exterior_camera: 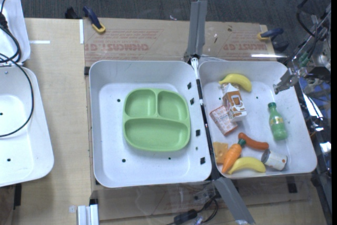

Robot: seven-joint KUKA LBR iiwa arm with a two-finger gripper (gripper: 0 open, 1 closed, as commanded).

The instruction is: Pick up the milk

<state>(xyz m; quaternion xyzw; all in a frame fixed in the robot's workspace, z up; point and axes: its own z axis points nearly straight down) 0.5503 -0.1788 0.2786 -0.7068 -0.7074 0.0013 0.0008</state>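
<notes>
The milk (234, 103) is a small white carton with orange-brown print. It lies tilted in the right bin (302, 129), left of the bin's middle, and its lower end rests against a reddish flat packet (223, 120). My gripper (280, 86) hangs at the bin's upper right rim, well to the right of the carton and apart from it, with nothing seen in it. The arm behind it runs off the right edge.
The right bin also holds a banana (236, 80) just above the milk, a green bottle (277, 122), a red sausage (254, 142), a carrot (230, 156), a second banana (247, 165) and a small can (274, 160). In the left bin (105, 129) lies a green divided plate (156, 120).
</notes>
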